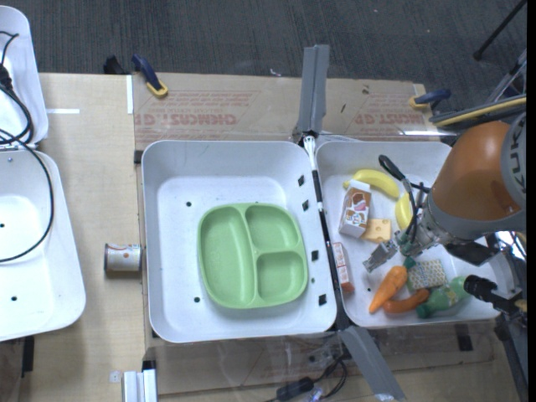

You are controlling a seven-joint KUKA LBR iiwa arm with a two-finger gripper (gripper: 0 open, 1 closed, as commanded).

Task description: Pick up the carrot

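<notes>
The carrot (387, 290) is orange and tapered. It lies tilted in the front part of the right bin (352, 162), with its thick end pointing up and to the right. My gripper (381, 255) hangs just above and to the left of that thick end, close to it. Nothing shows as lifted off the bin floor. The arm's orange band (473, 174) reaches in from the right and hides part of the bin behind it.
Around the carrot lie a red-orange piece (408, 303), a green item (444, 297), a speckled sponge-like block (425, 272), a cheese wedge (380, 229), a small carton (356, 210) and a banana (377, 181). A green divided plate (251, 254) sits in the left bin.
</notes>
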